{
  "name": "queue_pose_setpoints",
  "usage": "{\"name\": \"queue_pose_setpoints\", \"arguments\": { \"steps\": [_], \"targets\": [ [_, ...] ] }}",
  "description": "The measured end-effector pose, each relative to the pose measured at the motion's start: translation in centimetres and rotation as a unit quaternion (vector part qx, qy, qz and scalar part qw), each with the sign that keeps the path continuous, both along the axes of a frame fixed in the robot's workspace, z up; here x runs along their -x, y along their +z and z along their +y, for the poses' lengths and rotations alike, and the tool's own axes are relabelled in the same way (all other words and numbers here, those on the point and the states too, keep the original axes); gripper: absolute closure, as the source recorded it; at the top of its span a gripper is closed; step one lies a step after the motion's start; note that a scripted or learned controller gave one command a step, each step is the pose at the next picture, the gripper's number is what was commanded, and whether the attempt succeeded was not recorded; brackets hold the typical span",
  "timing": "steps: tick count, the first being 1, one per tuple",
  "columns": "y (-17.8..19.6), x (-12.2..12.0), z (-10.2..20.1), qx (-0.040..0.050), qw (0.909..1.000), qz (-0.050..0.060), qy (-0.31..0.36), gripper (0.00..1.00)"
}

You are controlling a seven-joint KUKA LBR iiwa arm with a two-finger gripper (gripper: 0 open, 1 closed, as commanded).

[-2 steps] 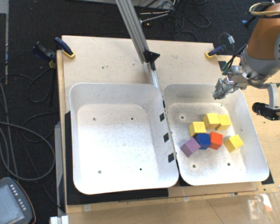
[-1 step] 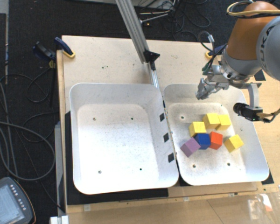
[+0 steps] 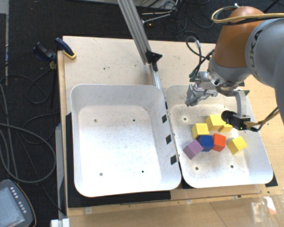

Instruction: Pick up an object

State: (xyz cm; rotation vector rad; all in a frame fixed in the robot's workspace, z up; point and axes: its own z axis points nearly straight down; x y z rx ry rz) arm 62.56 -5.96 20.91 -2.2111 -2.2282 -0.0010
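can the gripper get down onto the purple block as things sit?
Probably yes. The purple block lies at the cluster's left edge, touching only the blue block; the gripper hangs above it.

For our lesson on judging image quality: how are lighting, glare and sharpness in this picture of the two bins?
Camera view: even, soft light; the blocks, such as the blue block, cast only faint shadows; the left bin is bright but still shows its specks and holes, so no strong glare; the pincer looks slightly blurred; the floor around the bench is dark.
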Motion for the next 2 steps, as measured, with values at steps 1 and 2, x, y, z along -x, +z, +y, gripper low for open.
{"name": "queue_pose_setpoints", "arguments": {
  "steps": [1, 2],
  "targets": [
    [-0.5, 0.7, 5.2, 0.0003, 1.0, 0.0, 0.0, 1.0],
    [-0.6, 1.6, 10.4, 0.0004, 1.0, 0.0, 0.0, 1.0]
  ]
}}
